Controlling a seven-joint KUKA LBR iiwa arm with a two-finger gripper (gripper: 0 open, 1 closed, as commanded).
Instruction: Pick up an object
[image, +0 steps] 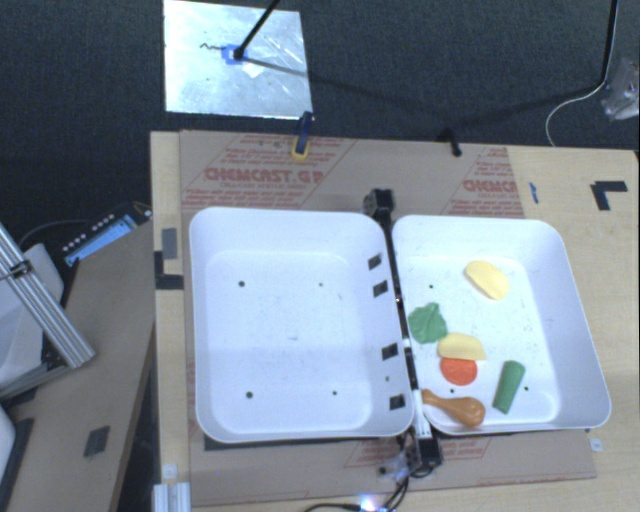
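The right bin (560, 262) holds several toy foods. A pale yellow piece (487, 279) lies toward its far side. A green leafy piece (428, 322) sits by the divider. Just in front of it a yellow slice (461, 347) rests against a red-orange round piece (459, 371). A green cucumber-like stick (508, 386) lies to their right. A brown drumstick (456, 407) lies at the front edge.
The left bin (290, 325) sits beside the right one, joined by a row of black clips (390, 320). Both rest on a cardboard sheet (330, 170) on the bench. A silver plate (238, 58) lies at the back; an aluminium frame (40, 310) stands at the left.
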